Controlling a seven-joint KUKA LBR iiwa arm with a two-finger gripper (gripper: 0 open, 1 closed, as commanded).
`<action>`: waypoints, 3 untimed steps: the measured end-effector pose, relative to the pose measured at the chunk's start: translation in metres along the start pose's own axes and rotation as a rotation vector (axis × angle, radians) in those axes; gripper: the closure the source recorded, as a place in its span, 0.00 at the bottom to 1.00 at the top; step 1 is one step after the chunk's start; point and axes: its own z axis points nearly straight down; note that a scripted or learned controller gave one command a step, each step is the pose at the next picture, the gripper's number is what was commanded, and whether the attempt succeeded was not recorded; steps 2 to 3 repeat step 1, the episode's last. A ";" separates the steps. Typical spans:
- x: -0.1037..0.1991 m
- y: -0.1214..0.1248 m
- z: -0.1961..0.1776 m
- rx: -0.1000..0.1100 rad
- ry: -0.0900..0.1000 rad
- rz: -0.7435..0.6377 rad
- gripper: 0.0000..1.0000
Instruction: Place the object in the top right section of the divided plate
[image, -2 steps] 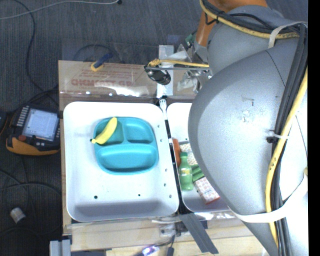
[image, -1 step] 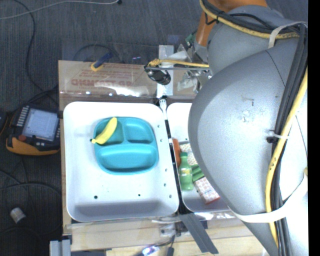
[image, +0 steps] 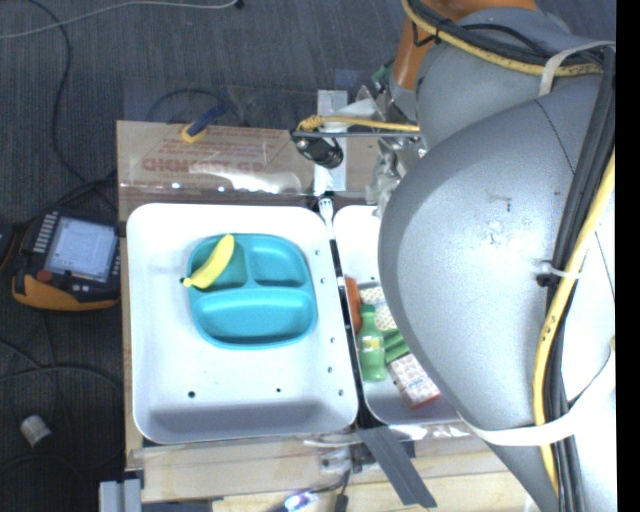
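One grey arm (image: 500, 260) looming over right bin (image: 352, 232), banana (image: 212, 262) on blue plate (image: 255, 315)

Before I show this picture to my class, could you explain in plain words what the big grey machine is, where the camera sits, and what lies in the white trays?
The large grey shape is a robot arm reaching in from the right; it hides most of the right white bin. One fixed camera looks down at a slant on both bins. In the left white bin lies a blue divided plastic plate, with a yellow banana in its top left section. Beside the arm, the right bin shows a green bottle and a red-and-white packet. The arm blocks any view of whether something is held.
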 end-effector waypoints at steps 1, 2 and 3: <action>-0.011 -0.056 0.114 0.002 0.008 -0.133 1.00; -0.011 -0.056 0.114 0.002 0.008 -0.133 1.00; -0.011 -0.056 0.114 0.002 0.008 -0.133 1.00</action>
